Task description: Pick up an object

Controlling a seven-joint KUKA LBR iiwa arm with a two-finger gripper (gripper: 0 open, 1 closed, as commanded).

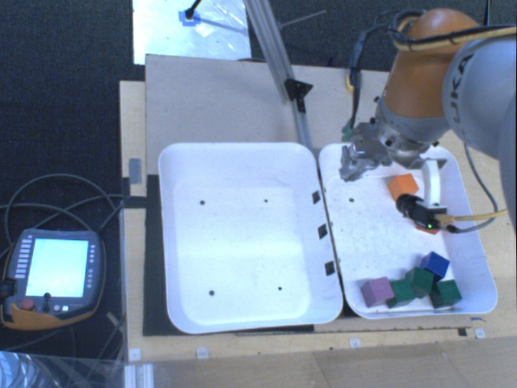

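My gripper [353, 166] hangs over the far left part of the right bin [355, 301], near the divider between the two bins. Nothing shows between its fingertips. An orange block [402, 186] lies to its right, partly under the arm's hardware. At the bin's near right corner sits a cluster: a purple block [376, 290], a blue block [435, 263], and green blocks [418, 281] packed against each other.
The left bin [174, 217] lies beside the right one. A slanted metal pole [275, 47] crosses the far side above the bins. A teach pendant [52, 277] with its cable rests on the floor at left.
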